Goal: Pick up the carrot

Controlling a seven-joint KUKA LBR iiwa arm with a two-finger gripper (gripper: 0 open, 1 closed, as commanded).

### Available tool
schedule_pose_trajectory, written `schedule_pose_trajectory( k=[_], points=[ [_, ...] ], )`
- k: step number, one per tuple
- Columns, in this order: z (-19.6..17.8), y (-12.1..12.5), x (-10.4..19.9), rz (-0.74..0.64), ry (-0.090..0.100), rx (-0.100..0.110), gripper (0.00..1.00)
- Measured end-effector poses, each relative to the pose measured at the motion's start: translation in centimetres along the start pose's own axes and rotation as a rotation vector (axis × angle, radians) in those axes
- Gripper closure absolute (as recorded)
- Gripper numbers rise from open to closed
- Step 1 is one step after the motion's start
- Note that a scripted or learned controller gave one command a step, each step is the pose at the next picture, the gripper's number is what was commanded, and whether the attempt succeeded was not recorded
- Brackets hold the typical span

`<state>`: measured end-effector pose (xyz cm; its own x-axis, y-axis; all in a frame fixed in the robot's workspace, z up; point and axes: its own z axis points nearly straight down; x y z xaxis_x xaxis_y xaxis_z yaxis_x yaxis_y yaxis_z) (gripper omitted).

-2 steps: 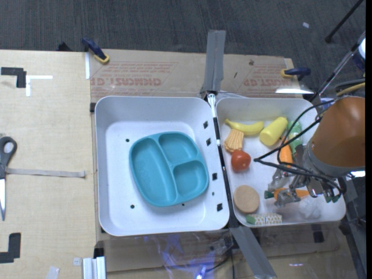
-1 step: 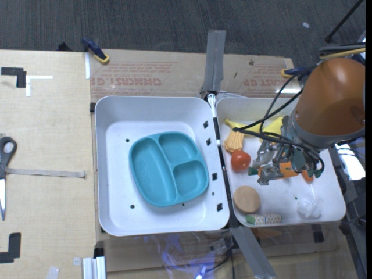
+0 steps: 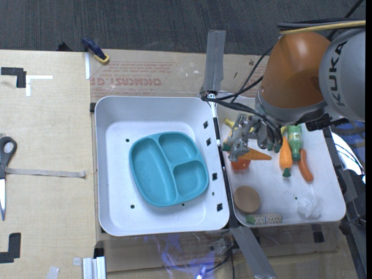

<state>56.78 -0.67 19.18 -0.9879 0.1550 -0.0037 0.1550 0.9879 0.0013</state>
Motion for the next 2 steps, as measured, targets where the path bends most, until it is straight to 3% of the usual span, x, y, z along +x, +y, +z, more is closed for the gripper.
schedule_pose_trajectory(
  k=[1, 2],
  points=[
    [0.0, 1.8, 7.1, 0.110, 0.003, 0.001, 1.00],
    [-17.2, -3.7, 8.2, 0.155, -0.004, 0.001, 1.00]
  ],
)
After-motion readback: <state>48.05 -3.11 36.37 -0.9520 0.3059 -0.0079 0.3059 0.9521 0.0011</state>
